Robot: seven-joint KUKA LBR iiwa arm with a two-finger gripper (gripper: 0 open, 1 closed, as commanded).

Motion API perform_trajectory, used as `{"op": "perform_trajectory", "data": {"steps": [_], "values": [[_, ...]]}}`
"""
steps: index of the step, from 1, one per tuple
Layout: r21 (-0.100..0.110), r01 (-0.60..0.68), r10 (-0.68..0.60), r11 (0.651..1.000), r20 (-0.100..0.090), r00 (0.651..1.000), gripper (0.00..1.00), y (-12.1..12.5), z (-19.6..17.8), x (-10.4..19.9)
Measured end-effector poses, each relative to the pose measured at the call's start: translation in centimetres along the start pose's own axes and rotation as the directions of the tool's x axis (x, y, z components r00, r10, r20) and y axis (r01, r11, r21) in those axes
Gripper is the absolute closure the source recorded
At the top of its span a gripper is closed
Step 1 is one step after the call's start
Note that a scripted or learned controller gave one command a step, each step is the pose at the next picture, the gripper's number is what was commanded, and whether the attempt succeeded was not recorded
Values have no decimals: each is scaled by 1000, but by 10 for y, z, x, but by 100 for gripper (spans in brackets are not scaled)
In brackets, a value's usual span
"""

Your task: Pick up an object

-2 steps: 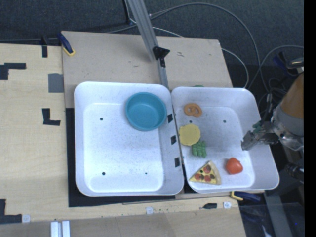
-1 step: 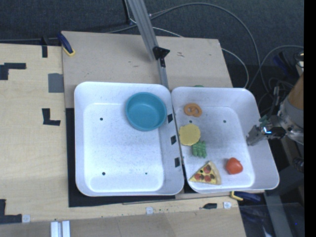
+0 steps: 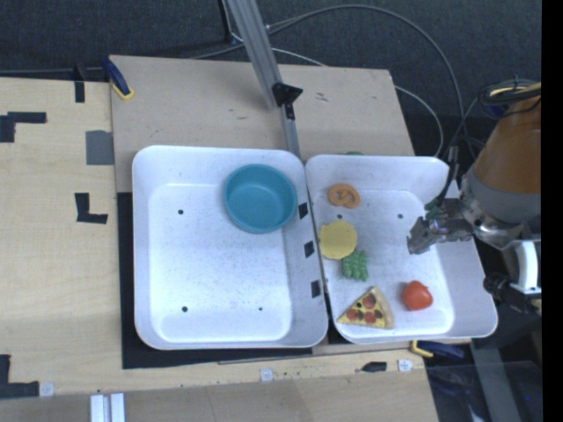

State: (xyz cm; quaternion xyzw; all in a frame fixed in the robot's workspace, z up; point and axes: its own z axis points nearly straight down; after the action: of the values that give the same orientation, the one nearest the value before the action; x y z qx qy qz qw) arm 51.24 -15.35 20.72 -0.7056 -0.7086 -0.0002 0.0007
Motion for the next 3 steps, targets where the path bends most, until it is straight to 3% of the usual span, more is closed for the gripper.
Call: {"op": "perform_trajectory", "data": {"steps": [3], "values": [[0,1,-1,1000,0,1000,100,28,-6,163]]}}
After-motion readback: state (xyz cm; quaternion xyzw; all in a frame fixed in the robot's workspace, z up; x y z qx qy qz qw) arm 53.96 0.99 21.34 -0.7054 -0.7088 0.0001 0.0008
